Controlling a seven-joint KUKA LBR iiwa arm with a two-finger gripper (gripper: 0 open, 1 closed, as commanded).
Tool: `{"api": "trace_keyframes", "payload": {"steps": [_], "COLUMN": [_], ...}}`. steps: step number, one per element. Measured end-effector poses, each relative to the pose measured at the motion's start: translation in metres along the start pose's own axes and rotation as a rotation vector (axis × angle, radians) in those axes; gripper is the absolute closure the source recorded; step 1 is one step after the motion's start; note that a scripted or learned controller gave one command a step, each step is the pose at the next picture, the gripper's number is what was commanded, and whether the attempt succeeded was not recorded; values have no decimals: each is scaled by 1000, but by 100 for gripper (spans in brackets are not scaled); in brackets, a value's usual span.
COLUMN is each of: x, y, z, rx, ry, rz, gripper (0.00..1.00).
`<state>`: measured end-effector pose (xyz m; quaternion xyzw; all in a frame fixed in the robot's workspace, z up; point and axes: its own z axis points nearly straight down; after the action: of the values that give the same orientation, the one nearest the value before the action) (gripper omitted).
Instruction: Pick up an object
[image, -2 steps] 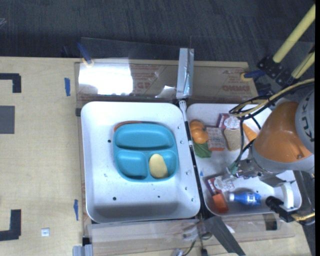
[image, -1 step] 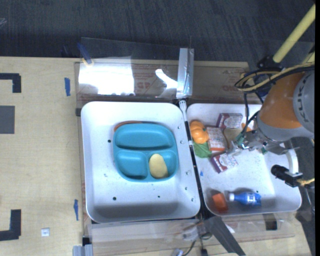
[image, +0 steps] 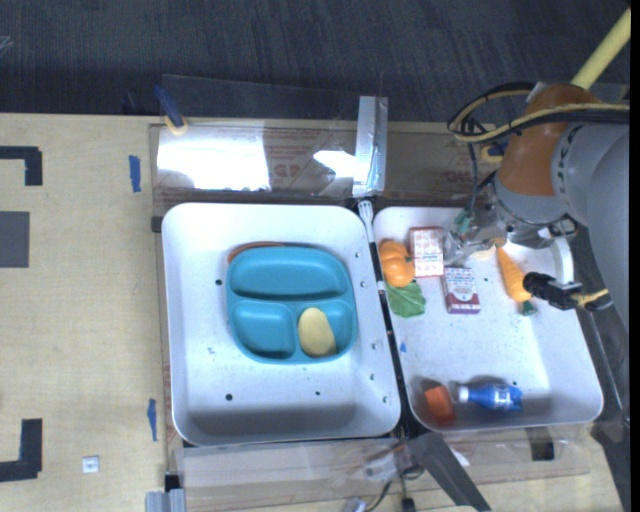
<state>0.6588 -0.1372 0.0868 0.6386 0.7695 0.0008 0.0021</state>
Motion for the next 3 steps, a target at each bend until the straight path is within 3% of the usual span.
{"api": "trace_keyframes", "payload": {"steps": [1,2,3], "x": [-36,-62,-61], "y": [-49,-99,-98], "z": [0,-2,-11], "rx": [1,-4,-7], "ry": [-1,10,10], "rz": [-179,-290,-289], "gripper": [0,0,100]}}
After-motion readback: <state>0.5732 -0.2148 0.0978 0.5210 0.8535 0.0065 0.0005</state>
